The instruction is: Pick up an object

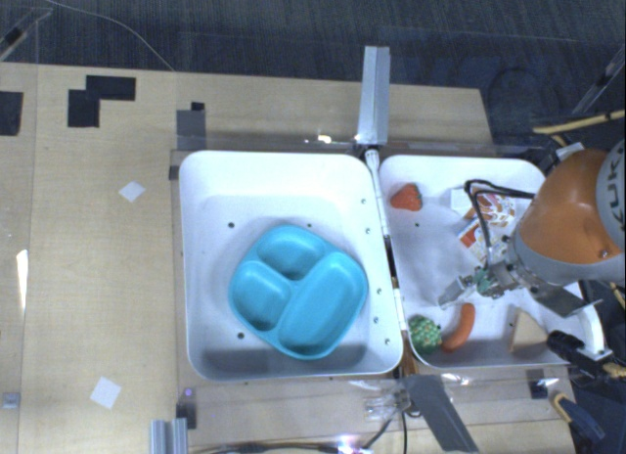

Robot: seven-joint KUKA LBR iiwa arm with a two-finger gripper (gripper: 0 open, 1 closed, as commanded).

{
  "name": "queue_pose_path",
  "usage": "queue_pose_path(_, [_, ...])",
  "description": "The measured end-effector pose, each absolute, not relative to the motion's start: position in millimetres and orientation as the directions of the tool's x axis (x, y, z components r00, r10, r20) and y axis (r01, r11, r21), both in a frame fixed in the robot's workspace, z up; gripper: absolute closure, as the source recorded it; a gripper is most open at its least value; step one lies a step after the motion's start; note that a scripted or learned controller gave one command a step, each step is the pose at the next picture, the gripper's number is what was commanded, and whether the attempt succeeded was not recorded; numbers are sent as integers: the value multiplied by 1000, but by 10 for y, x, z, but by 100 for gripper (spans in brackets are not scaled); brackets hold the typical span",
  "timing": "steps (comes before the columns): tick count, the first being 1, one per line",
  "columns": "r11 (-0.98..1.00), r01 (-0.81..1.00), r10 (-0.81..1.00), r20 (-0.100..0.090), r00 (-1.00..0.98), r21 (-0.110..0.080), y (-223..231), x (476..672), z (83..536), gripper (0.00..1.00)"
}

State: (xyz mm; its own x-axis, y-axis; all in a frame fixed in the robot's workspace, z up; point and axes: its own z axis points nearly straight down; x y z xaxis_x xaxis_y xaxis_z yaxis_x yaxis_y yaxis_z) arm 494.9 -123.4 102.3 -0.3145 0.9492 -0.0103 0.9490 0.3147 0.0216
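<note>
Nearest the camera: the broccoli (424, 331) and sausage (460, 326) sit at the front edge of the right bin (430, 188), touching or nearly so. Going left to right: left bin (196, 247) holds a blue divided plate (297, 291); right bin has a red strawberry (407, 197) at the back, then the gripper (479, 284) hanging just above the sausage's upper end; can't tell its state from this angle. Best target, I'd say, is the sausage: an orange-red, slightly curved toy, likely light, smooth plastic, so a bit slippery. Grab across the middle, short axis. The broccoli alongside could foul one finger.
</note>
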Motion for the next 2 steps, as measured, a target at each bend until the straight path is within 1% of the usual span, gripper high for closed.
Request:
queue_pose_path(1, [427, 904, 904, -5, -427, 5, -1900, 5404, 1740, 0])
queue_pose_path(2, [220, 976, 976, -6, -219, 11, -1599, 5807, 891, 0])
